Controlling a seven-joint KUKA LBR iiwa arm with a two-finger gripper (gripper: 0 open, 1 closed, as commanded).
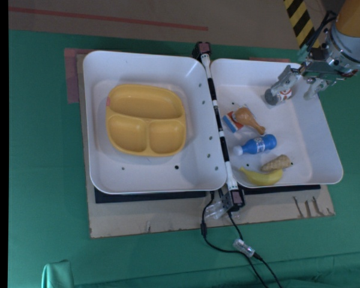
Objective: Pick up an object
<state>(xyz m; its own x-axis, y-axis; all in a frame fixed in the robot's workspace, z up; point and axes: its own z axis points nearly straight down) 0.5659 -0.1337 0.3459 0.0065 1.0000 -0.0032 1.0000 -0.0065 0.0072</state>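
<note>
Blue bottle point(256, 145) — lying flat, cap pointing left.

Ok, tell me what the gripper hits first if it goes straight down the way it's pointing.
Most likely the bare floor of the right bin, near its far right corner. The gripper points down with open fingers, and no toy seems to lie under it; the drumstick lies off to the side. Depth is hard to judge.

Arm point(355, 17) cropped (upper right corner).
</note>
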